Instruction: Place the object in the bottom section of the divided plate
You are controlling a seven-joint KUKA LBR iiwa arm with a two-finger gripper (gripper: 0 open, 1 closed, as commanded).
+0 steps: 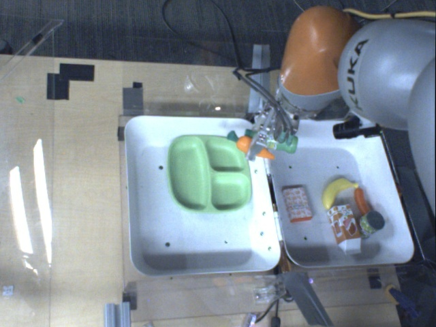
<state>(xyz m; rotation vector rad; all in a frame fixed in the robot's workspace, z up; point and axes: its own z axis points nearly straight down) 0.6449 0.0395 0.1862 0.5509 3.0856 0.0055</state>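
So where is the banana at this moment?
In the camera view, the banana lies in the right bin, toward its right side, beside the carrot and right of the small patterned packet.

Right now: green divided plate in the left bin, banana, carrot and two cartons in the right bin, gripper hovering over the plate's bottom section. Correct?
Not quite. The camera view puts the gripper at the divider between the two bins, near the green divided plate's upper right corner, not over its bottom section. The rest stands: plate in the left bin; banana, carrot and two cartons in the right bin.

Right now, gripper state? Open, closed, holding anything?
Gripper: jaws closed on a small orange object, above the seam between the bins, beside the green divided plate.
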